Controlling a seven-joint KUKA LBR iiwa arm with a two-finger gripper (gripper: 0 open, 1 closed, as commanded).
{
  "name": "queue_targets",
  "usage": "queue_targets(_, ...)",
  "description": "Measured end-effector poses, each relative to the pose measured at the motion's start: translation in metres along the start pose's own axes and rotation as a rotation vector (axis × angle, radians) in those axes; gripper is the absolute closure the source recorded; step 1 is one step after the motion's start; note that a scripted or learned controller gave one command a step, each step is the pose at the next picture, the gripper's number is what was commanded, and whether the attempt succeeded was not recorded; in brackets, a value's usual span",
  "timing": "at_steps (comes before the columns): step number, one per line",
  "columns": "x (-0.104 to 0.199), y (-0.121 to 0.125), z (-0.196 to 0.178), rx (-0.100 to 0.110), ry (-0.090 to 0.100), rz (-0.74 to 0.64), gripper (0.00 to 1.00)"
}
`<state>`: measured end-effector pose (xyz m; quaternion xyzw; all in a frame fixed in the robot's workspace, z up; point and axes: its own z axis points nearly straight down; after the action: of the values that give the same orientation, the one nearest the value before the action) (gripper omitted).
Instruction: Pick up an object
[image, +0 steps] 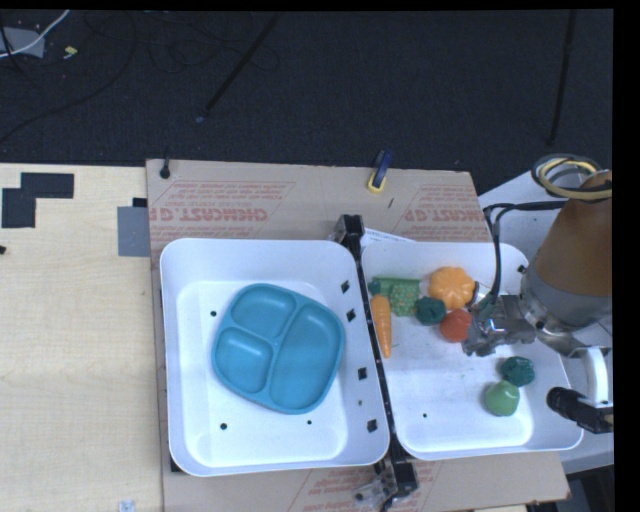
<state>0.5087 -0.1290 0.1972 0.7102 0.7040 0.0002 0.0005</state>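
The right bin (440, 425) holds several toy foods. An orange carrot (381, 322) lies along its left wall, with a green leafy piece (400, 293) beside it. An orange pepper (452, 286), a dark teal piece (431, 311) and a red tomato (455, 325) cluster in the middle. My gripper (480, 338) hangs low just right of the tomato, close to it or touching it. A dark green piece (517, 371) and a light green ball (501, 399) lie nearer the front right.
The left bin (190, 420) holds a blue divided plate (278, 345). A black divider (365, 330) runs between the bins. The arm's grey body (575, 265) overhangs the right bin's right edge. Cables and a yellow clip (378, 172) lie beyond the bins.
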Motion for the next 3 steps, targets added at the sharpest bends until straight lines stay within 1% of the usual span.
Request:
queue_targets(1, -0.001, 0.001, -0.032, 0.000, 0.001, -0.011, 1.00)
queue_targets(2, 0.046, 0.002, -0.039, 0.003, 0.002, -0.013, 1.00)
queue_targets(3, 0.076, 0.009, -0.021, 0.007, 0.002, -0.011, 1.00)
